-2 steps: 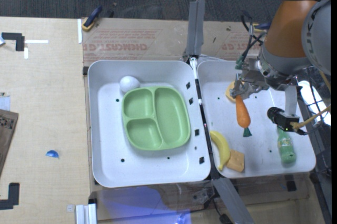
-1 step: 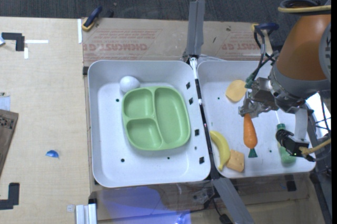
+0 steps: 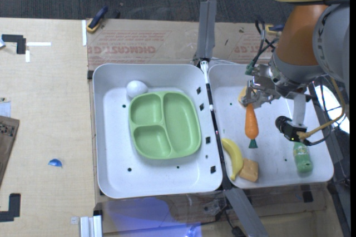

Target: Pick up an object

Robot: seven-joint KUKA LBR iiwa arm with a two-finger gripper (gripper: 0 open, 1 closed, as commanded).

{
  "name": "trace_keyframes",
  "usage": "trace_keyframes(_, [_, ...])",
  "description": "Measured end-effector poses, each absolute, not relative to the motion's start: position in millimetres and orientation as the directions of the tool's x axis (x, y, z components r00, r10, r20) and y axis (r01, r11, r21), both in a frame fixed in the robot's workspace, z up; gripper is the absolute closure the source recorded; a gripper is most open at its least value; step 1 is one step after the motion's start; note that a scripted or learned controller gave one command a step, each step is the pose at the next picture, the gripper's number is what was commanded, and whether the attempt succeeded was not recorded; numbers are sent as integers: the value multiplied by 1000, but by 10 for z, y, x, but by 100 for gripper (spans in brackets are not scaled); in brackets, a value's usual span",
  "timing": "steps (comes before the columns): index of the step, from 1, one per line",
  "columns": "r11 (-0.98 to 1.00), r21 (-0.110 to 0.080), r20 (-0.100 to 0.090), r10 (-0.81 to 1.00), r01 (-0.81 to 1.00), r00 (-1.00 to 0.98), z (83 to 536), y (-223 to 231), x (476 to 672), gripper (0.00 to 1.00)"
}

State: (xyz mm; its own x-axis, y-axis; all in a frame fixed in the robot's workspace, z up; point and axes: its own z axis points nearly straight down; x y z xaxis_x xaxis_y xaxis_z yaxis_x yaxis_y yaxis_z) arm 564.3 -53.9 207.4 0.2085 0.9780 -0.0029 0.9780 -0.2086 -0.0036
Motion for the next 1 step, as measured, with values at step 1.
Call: trace_keyframes(1, [-346, -3, -3, 938, 938, 346, 2218, -661, 5790, 100])
